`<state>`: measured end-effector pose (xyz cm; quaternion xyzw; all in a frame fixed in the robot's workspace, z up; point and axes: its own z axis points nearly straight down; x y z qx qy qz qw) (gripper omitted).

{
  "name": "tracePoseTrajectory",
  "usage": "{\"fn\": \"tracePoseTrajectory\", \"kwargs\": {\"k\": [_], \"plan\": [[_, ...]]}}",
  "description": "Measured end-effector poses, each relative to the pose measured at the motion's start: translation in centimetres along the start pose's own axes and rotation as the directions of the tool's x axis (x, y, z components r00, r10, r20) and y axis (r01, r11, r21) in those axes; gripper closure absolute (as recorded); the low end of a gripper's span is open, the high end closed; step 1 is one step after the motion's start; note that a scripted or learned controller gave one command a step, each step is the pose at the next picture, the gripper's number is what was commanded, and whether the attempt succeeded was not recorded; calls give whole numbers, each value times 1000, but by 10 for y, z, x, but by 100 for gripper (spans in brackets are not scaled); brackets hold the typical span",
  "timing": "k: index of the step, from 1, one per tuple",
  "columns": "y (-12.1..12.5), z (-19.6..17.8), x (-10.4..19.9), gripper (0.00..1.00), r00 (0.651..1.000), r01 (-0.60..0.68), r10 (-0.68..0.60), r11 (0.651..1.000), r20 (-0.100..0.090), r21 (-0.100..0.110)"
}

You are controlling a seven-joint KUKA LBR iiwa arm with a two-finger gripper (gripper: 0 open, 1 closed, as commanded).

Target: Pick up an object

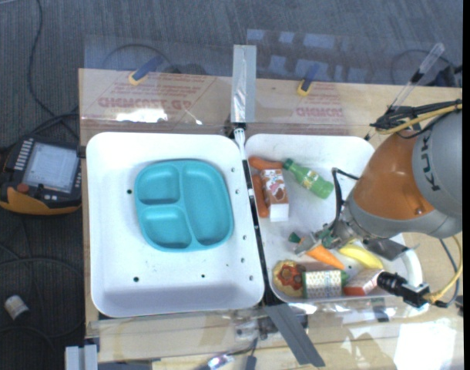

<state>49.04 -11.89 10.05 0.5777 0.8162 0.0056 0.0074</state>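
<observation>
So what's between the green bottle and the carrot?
In the camera view, bare white bin floor lies between the green bottle and the carrot.

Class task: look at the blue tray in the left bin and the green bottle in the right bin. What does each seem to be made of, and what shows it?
Blue tray: probably moulded plastic, matte to slightly glossy; even turquoise colour, rounded compartments. Green bottle: likely translucent plastic with a yellow label; its small toy-like look suggests plastic, though glass cannot be ruled out.

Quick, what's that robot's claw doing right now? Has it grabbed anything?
Gripper: cannot be told. It is low in the right bin, among the toy carrot and banana, and the arm hides it.
</observation>
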Motion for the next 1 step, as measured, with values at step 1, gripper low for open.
{"fn": "tracePoseTrajectory", "kwargs": {"k": [1], "plan": [[65,-140,25,100,993,-115,115,993,-1,20]]}}
